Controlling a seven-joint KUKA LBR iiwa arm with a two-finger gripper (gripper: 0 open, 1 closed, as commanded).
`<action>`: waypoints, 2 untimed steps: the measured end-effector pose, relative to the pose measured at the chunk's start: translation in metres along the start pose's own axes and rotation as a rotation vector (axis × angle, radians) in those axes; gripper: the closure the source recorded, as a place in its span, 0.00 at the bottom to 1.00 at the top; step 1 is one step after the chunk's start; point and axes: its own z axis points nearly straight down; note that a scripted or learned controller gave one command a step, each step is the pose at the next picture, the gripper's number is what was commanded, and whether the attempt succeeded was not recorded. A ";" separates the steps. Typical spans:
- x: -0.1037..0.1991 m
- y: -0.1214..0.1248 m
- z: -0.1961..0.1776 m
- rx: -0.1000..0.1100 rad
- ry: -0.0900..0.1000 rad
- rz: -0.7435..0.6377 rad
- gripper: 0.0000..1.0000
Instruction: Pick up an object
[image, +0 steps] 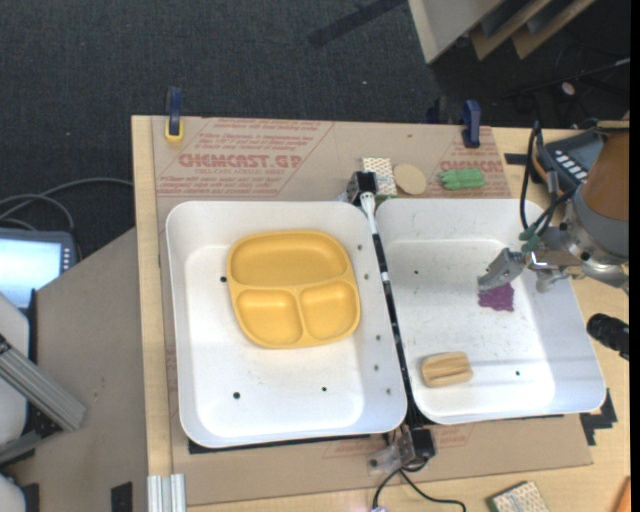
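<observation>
Gripper (517, 268) hangs low over the purple object (496, 296) in the right bin (560, 390), probably to grasp it; whether it is open or closed, I cannot tell.

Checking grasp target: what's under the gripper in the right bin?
A purple object lies on the right bin floor just below the gripper. Its upper edge is covered by the gripper, so contact can't be confirmed.

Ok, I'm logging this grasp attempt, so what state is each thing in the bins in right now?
gripper: low in the right bin, just above the purple object.
purple object: on the bin floor, under the gripper.
tan block: lying flat, untouched.
yellow divided plate: upright in the left bin, compartments bare.
</observation>
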 end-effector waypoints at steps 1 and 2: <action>-0.045 0.045 0.133 0.005 0.000 0.002 0.00; -0.043 0.045 0.116 -0.003 -0.001 0.002 1.00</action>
